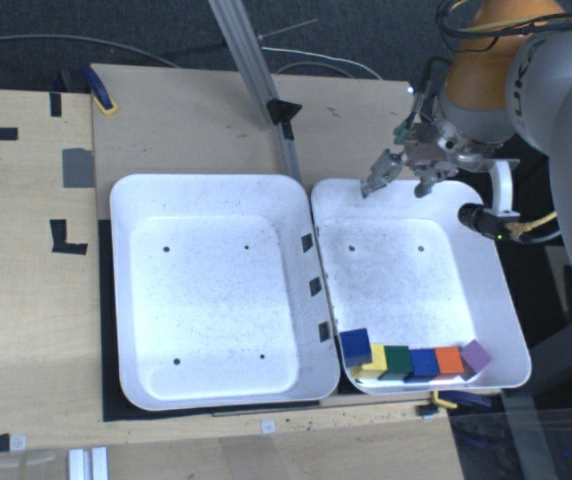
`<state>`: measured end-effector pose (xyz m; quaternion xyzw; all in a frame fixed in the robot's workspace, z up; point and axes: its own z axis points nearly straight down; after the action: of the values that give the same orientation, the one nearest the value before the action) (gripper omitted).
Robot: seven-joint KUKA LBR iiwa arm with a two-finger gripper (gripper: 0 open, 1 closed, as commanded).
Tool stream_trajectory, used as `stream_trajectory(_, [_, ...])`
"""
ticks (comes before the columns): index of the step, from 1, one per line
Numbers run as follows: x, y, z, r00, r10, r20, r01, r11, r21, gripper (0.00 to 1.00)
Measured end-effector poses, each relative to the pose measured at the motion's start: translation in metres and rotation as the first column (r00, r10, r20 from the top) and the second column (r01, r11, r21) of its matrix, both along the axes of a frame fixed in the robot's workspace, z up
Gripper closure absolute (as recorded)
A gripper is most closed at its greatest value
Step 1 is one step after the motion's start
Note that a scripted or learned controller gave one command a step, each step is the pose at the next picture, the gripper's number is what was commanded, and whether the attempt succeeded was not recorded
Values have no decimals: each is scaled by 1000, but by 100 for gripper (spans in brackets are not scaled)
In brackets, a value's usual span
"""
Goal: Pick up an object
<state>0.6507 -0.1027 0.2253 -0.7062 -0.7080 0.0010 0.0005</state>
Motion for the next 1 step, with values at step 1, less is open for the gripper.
stream_trajectory(1, [-29, 78, 54, 1000, 7, 6, -7, 1000, 4, 0])
